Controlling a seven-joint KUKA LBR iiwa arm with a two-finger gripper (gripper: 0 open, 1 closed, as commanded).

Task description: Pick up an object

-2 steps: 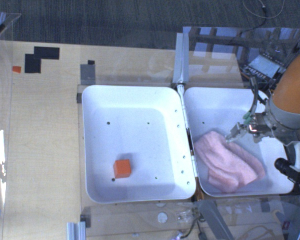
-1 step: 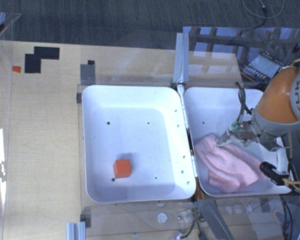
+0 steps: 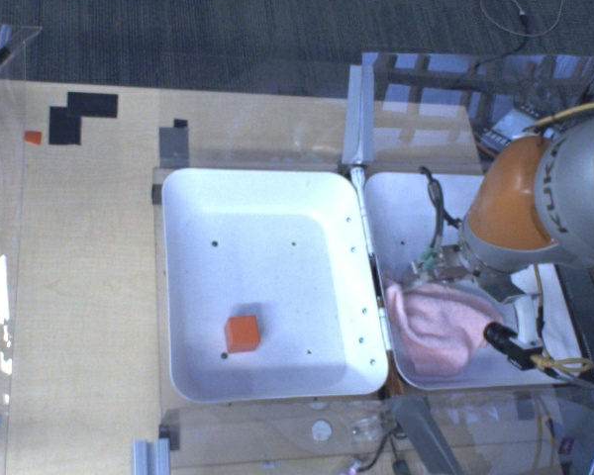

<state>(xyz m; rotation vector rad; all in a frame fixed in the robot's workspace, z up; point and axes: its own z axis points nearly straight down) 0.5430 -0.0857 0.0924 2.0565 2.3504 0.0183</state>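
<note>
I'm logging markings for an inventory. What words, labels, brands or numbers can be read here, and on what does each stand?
Dark letters on the arm's grey casing, cut off by the picture's edge: too partial to read.
Orange block, pink cloth, both white bins: no writing visible.

Bright, even overhead light, soft shadows (white glare streaks on the bench's (image 3: 79, 295) left), slightly grainy.

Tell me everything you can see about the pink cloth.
The pink cloth is a soft, pale pink fabric, bunched into a rumpled mound with folds rather than spread flat. It lies in the right bin, in the near part, with its left edge close against the wall beside the left bin. The arm hangs over its upper right part and hides some of it, so I can't tell whether anything grips it.
</note>
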